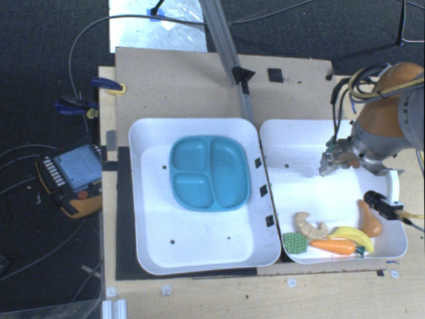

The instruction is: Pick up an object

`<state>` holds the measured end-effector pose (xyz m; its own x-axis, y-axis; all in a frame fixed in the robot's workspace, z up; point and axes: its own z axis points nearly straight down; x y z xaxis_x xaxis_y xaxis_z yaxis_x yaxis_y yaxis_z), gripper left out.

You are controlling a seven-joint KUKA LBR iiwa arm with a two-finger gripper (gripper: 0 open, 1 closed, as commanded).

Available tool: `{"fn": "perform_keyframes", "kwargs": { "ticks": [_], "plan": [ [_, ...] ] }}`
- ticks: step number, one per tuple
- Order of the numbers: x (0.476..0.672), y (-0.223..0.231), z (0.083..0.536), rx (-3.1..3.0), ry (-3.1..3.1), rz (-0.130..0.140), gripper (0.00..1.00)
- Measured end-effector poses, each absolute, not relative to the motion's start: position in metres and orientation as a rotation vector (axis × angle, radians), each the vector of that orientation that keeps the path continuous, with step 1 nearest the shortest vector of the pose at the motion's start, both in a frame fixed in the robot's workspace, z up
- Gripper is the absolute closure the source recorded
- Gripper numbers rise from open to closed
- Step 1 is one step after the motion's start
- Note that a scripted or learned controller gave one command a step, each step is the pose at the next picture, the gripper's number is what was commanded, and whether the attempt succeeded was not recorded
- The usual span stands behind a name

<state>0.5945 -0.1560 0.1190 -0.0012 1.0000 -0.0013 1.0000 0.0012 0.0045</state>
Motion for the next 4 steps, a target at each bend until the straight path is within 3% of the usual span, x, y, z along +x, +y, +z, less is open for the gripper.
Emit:
{"fn": "perform_keyframes", "kwargs": {
  "ticks": [2, 3, 4],
  "plan": [
    [0.596, -0.154, 0.212, 2.212, 2.223, 0.006, 1.00],
    [0.597, -0.154, 0.232, 2.212, 2.226, 0.004, 1.00],
    [0.610, -0.105, 0.226, 2.210, 2.231, 0.005, 1.00]
  ]
}}
